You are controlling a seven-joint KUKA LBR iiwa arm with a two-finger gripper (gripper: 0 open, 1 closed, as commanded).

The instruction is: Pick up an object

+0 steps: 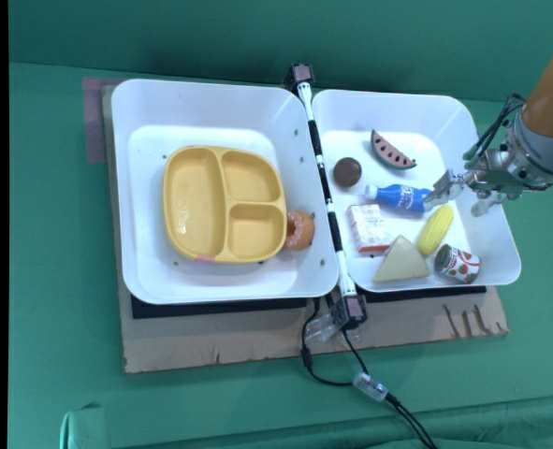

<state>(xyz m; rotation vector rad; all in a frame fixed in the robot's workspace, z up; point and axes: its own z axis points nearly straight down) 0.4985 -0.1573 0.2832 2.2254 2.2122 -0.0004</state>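
Note:
My gripper (460,198) hangs over the right side of the right bin (487,138), its fingers spread open with nothing between them. Just left of it lies a blue bottle (400,197), and a yellow corn cob (434,229) is directly below it in the view. The same bin holds a watermelon slice (392,150), a brown ball (347,171), a red-and-white carton (368,228), a cheese wedge (400,261) and a small can (457,264). In the left bin (140,110) sit a yellow divided plate (225,204) and a donut (299,230) by its right edge.
The bins meet along a central divider (320,171) with clamps at both ends. A cable (370,386) trails off the front of the cardboard base. Green cloth surrounds the bench.

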